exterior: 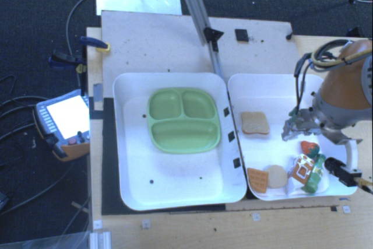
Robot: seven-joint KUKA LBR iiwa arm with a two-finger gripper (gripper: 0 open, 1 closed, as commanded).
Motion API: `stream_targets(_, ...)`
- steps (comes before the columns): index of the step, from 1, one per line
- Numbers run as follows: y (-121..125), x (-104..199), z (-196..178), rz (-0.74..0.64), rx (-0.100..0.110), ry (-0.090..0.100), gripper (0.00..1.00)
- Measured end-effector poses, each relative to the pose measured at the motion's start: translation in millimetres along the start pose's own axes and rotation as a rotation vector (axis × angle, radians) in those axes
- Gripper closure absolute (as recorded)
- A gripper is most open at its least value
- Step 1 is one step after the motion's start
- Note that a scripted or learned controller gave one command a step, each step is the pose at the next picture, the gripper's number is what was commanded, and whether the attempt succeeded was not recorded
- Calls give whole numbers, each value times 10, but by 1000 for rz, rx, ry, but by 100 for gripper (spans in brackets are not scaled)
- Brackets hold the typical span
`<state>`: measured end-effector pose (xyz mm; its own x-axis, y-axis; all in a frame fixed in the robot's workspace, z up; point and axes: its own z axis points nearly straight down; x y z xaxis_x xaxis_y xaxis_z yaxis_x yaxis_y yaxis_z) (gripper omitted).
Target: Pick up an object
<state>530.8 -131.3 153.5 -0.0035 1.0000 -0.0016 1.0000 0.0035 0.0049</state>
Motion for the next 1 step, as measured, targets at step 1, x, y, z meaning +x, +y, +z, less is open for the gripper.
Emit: stream_targets(1, -57, -49, -482, 0, -1, 0, 100)
